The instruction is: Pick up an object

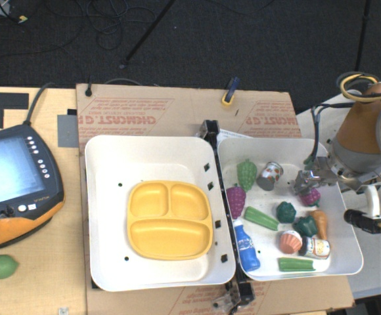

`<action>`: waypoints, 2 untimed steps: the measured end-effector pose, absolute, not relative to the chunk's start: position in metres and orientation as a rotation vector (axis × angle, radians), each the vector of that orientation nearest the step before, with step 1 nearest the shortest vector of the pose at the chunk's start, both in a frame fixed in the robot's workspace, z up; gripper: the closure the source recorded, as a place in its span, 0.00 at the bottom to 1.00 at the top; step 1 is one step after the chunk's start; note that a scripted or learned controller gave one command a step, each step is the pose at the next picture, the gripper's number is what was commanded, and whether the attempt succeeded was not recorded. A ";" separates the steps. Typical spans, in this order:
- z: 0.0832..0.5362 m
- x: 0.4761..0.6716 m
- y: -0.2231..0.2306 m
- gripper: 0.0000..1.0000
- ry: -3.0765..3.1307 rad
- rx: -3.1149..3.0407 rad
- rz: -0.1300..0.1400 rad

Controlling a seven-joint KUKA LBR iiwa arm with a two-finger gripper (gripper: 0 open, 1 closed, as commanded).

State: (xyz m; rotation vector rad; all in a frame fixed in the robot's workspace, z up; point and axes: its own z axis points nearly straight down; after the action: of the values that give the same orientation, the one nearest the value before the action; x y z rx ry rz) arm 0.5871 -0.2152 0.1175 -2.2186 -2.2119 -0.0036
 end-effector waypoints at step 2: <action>0.088 0.632 -0.214 1.00 -2.224 -2.219 0.000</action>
State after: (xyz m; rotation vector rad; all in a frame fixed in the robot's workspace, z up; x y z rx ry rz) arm 0.6319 -0.2136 0.0882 -2.2192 -2.2239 -0.0001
